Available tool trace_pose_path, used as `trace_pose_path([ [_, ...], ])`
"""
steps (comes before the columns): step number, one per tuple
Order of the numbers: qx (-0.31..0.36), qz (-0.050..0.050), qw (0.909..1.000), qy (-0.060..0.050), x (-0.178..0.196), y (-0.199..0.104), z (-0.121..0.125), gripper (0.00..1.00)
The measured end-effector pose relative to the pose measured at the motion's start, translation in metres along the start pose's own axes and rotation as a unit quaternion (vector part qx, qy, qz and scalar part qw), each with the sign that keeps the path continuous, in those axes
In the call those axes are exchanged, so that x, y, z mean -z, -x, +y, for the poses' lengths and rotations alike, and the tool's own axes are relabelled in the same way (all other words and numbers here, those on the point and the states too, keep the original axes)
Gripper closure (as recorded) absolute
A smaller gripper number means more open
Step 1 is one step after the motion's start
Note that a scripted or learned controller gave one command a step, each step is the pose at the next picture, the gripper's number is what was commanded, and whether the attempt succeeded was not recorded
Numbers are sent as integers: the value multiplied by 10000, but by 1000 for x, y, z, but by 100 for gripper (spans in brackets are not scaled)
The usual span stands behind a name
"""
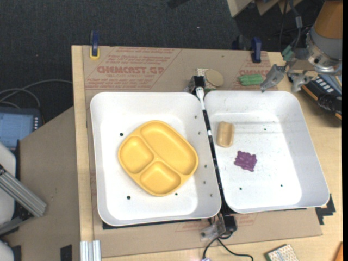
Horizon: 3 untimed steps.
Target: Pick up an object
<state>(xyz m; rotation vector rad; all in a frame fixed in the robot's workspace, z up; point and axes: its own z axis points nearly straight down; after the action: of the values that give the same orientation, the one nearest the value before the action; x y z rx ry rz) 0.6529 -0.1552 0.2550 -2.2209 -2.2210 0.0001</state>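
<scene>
Two white bins side by side mid-frame: left bin (pixel 103 162), right bin (pixel 304 145). Yellow three-compartment plate (pixel 157 157) in centre of left bin. Purple grape cluster (pixel 246 160) mid right bin; tan bread-like piece (pixel 225 134) near its left wall, apart from the grapes. Green item (pixel 251 80) on bench above right bin. Gripper (pixel 274 76) upper right, above bin's far rim, holding nothing; jaw state: cannot tell.

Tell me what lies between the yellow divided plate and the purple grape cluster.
The tan bread-like block, beside the bins' shared rims, between yellow divided plate and purple grape cluster, in the camera view.
</scene>
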Motion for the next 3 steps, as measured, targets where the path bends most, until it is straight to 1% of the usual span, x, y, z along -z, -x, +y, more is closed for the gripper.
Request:
trace_pose_path([
  [1,-30,22,9999,-98,-159,24,-84,0],
  [2,20,-19,10000,7,-170,-48,-59,0],
  [3,-28,6,10000,-34,-171,-22,-125,0],
])
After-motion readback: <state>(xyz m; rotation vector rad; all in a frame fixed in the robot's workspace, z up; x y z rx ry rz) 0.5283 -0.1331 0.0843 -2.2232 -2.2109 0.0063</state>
